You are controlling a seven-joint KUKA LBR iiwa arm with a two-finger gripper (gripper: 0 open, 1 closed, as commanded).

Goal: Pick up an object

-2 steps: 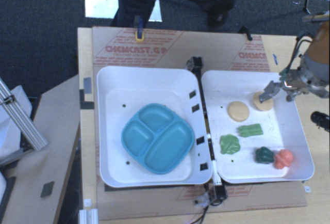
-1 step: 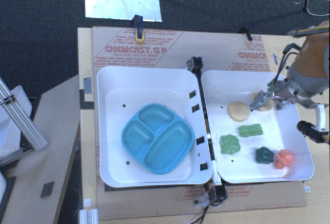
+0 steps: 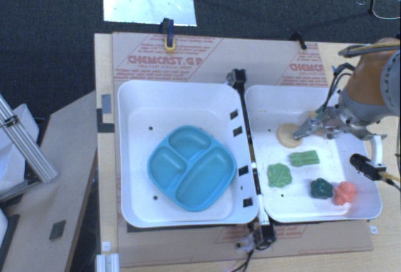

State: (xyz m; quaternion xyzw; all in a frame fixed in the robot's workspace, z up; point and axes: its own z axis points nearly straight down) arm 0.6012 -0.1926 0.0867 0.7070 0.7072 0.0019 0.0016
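Note:
The right bin (image 3: 265, 99) holds several small items. A tan round disc (image 3: 287, 136) lies at its middle left. Below it are a light green ridged block (image 3: 304, 158) and a pale green leafy lump (image 3: 279, 175). A dark green lump (image 3: 321, 188) and an orange-pink piece (image 3: 344, 192) sit side by side near the front right. My gripper (image 3: 303, 131) reaches in from the right and hangs low at the disc's right edge, with the grey wrist and orange band (image 3: 369, 79) behind it.
The left bin (image 3: 133, 108) carries a blue divided plate (image 3: 191, 167). A black clip strip (image 3: 241, 133) runs along the wall between the bins. A black part on the arm (image 3: 366, 165) overhangs the right bin's right side. Cardboard (image 3: 188, 61) lies under both bins.

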